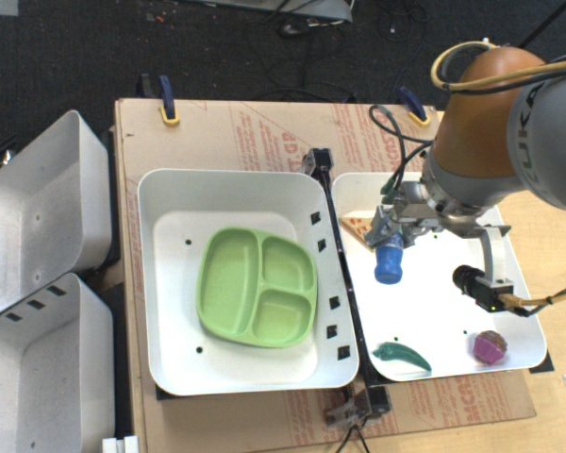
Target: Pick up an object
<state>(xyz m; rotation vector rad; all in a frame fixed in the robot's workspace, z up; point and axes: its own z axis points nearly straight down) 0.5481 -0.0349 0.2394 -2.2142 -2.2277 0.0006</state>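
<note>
My gripper (392,237) hangs over the upper left part of the right bin (443,319). Its fingers are shut on the top of a blue cylinder (389,264), which points down just beneath them. A tan wedge (357,226) lies just left of the gripper, against the bin's left wall. A dark green curved piece (403,355) rests near the bin's front edge. At the front right corner sits a purple lump (490,347).
The left bin (160,253) holds a light green divided plate (258,287). A black fitting with a cable (474,283) sits at the right bin's right side. Two spare white bins (38,253) stand off the bench to the left. The arm's bulk (495,130) overhangs the right bin's back.
</note>
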